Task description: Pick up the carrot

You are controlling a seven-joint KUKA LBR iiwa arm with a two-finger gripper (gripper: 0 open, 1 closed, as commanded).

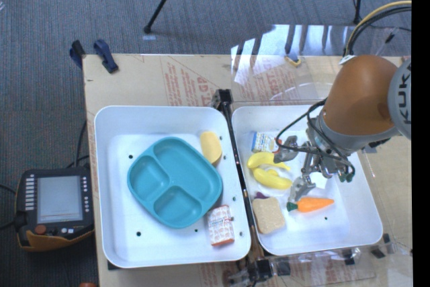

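Just near-side of the spread, empty pincer (304, 175) lies the carrot (313, 205), long axis left-right, right bin (366, 212).

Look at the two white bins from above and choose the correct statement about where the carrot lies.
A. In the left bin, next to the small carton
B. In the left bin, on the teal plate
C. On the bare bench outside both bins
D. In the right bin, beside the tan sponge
D: the carrot lies on the floor of the right bin, just right of the tan sponge, with the gripper above it.
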